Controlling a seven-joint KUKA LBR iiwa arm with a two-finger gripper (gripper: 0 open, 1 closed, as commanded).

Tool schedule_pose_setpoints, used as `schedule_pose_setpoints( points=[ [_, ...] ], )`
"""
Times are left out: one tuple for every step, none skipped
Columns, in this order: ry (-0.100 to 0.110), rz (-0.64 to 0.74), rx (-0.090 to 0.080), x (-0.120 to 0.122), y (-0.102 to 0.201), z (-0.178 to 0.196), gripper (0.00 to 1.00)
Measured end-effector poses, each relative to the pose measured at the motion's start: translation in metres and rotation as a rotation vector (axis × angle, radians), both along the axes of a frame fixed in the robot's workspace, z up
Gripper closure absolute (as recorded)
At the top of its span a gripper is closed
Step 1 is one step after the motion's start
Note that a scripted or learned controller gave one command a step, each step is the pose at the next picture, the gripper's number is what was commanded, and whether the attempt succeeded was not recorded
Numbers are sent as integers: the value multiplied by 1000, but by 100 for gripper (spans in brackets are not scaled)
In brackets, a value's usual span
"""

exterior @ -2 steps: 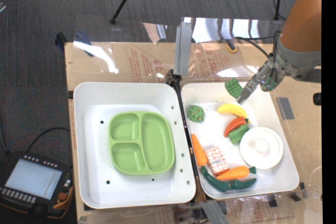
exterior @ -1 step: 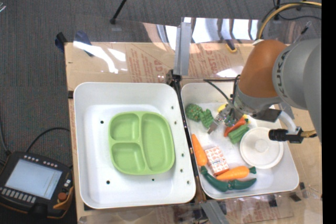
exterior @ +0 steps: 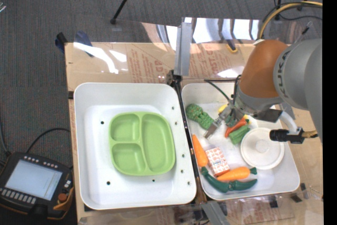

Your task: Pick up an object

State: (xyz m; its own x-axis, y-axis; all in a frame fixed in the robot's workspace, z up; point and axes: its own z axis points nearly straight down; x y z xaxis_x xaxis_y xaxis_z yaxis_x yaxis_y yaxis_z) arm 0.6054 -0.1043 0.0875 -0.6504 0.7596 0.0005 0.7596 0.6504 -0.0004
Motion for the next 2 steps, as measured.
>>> schedule_pose_setpoints(
  points=[
    [3, -135, 1, -14, 18, 0, 0],
    [0, -215, 0, 33, 9, 0, 0]
  ],
)
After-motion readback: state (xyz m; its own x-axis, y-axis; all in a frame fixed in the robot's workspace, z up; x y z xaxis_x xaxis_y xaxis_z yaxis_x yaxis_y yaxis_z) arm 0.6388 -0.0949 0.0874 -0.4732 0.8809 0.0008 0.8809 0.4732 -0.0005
